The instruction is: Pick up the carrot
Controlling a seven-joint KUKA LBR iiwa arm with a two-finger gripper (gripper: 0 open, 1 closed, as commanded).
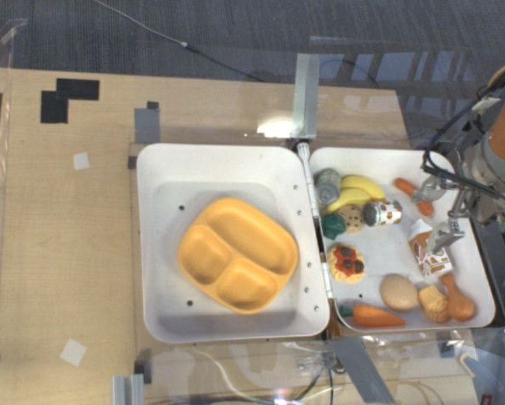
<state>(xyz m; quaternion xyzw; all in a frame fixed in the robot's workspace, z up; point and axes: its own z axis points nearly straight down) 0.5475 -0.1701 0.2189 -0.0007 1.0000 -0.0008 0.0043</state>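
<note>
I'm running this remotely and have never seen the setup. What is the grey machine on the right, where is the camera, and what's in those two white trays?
One fixed camera looks down at a slant on a wooden bench. The grey arm with an orange band is the robot, reaching in from the right; its two-finger gripper hangs over the right white bin, holding nothing. The left white bin contains a yellow divided plate. The right bin holds toy food: the orange carrot at the near edge, a yellow banana, a small pizza and more.

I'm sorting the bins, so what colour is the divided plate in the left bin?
The plate is yellow-orange, seen clearly in the camera view.
</note>
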